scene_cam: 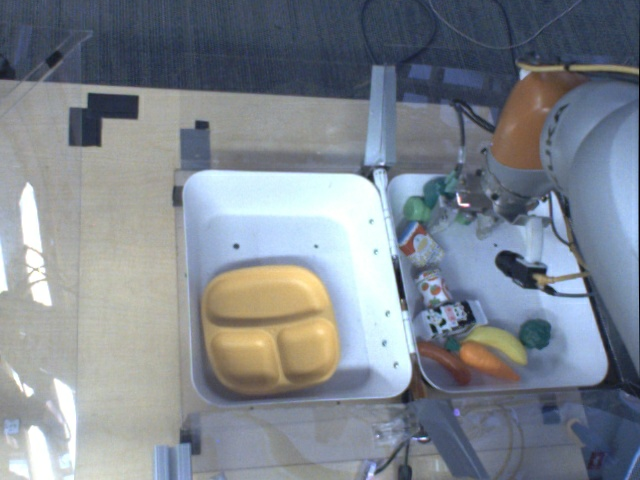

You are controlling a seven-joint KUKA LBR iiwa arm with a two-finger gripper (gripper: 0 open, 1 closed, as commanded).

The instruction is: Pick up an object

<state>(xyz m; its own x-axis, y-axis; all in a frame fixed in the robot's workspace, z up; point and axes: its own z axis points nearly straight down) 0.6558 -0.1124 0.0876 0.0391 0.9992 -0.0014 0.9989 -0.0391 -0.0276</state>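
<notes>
My gripper [466, 204] hangs low over the back of the right bin [590, 353], under the grey arm with its orange band [522, 118]. Just to its left lie two green toys [424, 200]. Further down the bin's left side I see a red and white packet [414, 238], a small carton [431, 287] and a cow-patterned carton [448, 318]. Along the front lie a yellow banana [498, 343], an orange carrot [486, 361], a red piece [440, 358] and a dark green toy [536, 333].
The left bin [290, 208] holds a yellow divided tray [268, 326] at its front. A metal post [381, 118] stands between the bins at the back. The arm's bulk covers the right bin's right side.
</notes>
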